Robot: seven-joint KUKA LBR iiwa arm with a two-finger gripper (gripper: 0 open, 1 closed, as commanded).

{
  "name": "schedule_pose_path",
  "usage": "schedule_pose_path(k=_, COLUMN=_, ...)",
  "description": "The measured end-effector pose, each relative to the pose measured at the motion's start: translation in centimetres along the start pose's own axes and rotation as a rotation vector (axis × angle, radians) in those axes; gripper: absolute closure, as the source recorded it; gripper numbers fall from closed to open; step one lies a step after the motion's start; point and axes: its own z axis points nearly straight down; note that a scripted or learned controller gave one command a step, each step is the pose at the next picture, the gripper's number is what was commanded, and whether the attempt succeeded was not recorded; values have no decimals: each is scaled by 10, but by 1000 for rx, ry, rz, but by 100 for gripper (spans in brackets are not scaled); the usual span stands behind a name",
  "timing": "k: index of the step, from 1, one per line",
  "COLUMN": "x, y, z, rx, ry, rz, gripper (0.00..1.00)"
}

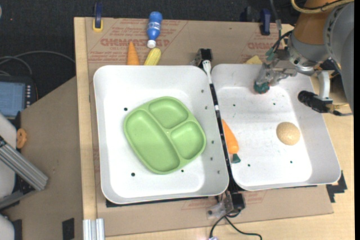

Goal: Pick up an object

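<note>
My gripper (pixel 262 86) is low over the back part of the right bin (pixel 315 174), pointing down near the bin's floor. A small dark teal shape shows at its tip, and I cannot tell whether that is part of the gripper or an object. A tan round object (pixel 288 133) lies on the bin floor to the front right of the gripper, well apart from it. An orange toy carrot (pixel 229 139) with a green end rests against the bin's left wall.
The left bin (pixel 109 93) holds a green divided plate (pixel 164 134). Behind the bins on the cardboard lie a blue and white bottle (pixel 153 28), an orange piece (pixel 132 54) and a yellow piece (pixel 153 56). The arm (pixel 323 5) comes in from the right.
</note>
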Motion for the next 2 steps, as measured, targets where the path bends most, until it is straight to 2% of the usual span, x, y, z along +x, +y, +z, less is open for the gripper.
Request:
schedule_pose_path(k=1, x=0, y=0, z=1, rx=2, ry=0, rz=0, gripper=0)
schedule_pose_path(k=2, x=-1, y=-8, z=35, rx=11, ry=4, rz=2, gripper=0)
